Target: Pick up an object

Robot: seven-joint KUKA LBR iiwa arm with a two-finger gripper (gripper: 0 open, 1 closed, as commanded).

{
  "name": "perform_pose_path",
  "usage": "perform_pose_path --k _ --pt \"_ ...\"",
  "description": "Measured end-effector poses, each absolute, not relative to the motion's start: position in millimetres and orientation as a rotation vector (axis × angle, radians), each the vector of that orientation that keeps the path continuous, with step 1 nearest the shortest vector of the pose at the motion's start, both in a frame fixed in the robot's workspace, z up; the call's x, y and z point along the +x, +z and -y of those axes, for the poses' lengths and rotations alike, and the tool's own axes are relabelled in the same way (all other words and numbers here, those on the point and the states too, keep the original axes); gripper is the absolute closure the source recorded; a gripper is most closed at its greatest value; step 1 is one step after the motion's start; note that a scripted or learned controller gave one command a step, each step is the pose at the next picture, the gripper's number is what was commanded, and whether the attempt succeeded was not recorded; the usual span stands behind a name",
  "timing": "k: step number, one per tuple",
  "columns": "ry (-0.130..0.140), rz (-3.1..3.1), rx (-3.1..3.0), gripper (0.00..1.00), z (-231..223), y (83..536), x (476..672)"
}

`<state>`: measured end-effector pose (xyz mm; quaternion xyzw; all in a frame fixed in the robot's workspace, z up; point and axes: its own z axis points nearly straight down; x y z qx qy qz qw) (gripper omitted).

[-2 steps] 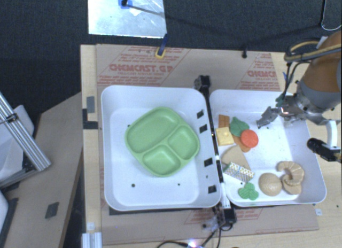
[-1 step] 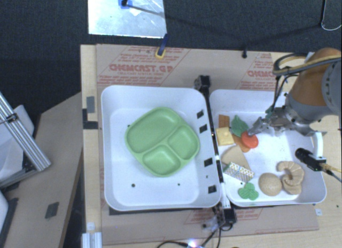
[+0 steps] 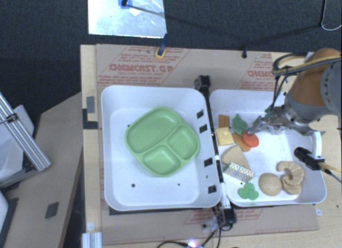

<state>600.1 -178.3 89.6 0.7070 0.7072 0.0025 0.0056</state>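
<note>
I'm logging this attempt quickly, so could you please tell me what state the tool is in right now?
Tool: low in the right bin, tips at the orange toy food; open or closed cannot be told.

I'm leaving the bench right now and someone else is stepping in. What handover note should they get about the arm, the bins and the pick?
Gripper: low in the right bin, tips at the orange-red toy food; a grasp cannot be confirmed.
Right bin also holds a green leafy piece, yellow cheese block, bread roll and croissant.
Left bin holds the green divided plate.
Done: arm reached in. Left: grip and lift one object.
</note>
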Motion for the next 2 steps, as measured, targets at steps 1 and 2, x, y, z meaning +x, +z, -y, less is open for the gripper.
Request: perform_pose_path --k 1,2 --pt "0.011 -2.212 2.211 1.0 178 101 601.2" --pt "0.007 -2.222 2.211 1.0 173 164 605.1"
